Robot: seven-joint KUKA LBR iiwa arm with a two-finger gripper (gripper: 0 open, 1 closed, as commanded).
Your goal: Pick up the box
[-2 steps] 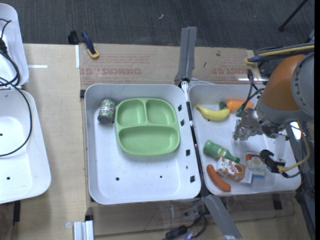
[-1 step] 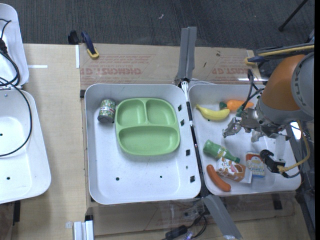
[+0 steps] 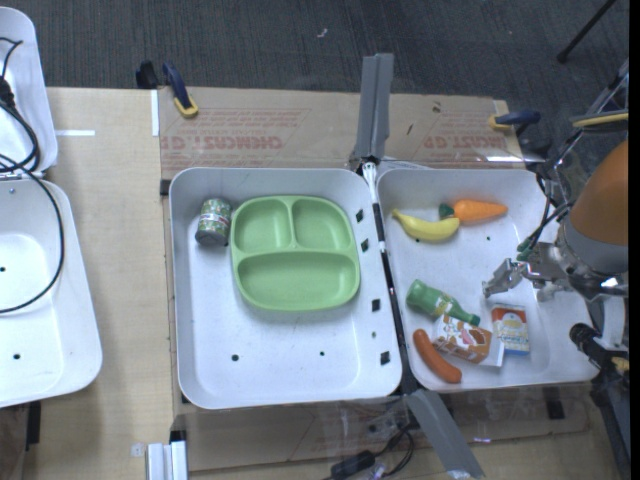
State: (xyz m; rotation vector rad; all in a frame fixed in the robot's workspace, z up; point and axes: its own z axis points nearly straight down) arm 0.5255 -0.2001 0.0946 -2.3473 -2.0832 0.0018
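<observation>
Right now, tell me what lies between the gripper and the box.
In the camera view, only bare white bin floor separates the gripper from the small box just below it; the green bottle lies off to the side.

Pale green divided plate (image 3: 295, 251) in the white left bin (image 3: 200, 348). Beside it, right: yellow banana (image 3: 427, 226), orange carrot (image 3: 478, 209), dark green bottle (image 3: 438, 302), red sausage (image 3: 437, 357), white-and-orange box (image 3: 511, 329).

Grey arm (image 3: 600, 268) — orange band above the wrist, pale metal fittings, thin cables.
</observation>
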